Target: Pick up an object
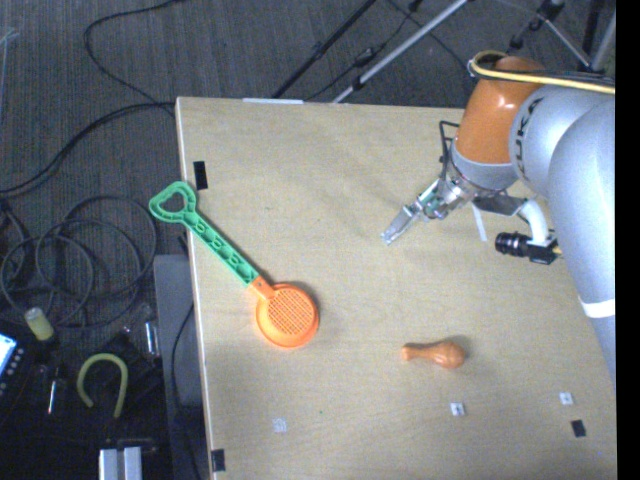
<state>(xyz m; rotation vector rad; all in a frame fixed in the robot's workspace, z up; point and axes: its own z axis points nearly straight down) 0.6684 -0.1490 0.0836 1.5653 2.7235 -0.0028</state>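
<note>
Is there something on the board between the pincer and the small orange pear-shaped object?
Nothing visible does. The pincer is above bare board, and the orange object lies below it in the view. The strainer is off to the left.

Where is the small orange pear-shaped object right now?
The orange pear-shaped object lies on the bench surface toward the lower right, right of the strainer and below the claw.

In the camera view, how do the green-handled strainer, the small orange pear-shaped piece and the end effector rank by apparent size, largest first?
1. Green-handled strainer, clearly the longest.
2 and 3. End effector and orange pear-shaped piece look similar; the end effector sits higher, nearer the camera, so no ranking.
</note>
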